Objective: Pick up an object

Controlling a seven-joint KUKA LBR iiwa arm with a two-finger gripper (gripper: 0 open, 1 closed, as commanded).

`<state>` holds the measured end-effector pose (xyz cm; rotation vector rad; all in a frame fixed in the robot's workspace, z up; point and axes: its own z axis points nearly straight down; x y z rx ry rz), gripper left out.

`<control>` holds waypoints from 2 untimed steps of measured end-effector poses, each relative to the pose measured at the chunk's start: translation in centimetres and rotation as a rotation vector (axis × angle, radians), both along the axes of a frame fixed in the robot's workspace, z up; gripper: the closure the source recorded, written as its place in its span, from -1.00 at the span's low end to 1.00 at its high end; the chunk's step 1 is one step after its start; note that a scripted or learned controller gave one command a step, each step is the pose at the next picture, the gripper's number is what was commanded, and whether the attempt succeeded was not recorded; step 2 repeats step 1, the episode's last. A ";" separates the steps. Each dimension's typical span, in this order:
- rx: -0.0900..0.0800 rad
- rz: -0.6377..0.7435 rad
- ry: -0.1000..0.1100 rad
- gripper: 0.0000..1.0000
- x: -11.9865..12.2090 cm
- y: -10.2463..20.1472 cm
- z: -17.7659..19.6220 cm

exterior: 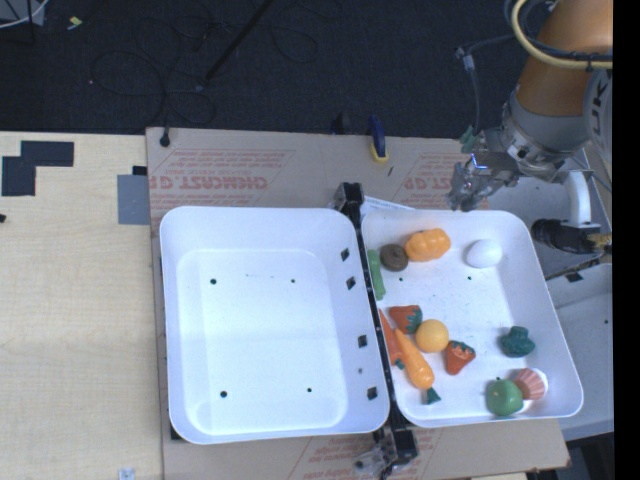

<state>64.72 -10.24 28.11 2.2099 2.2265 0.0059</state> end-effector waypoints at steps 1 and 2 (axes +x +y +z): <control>0.001 -0.005 0.005 1.00 -0.3 4.2 6.8; 0.001 -0.005 0.005 1.00 -0.3 4.2 6.8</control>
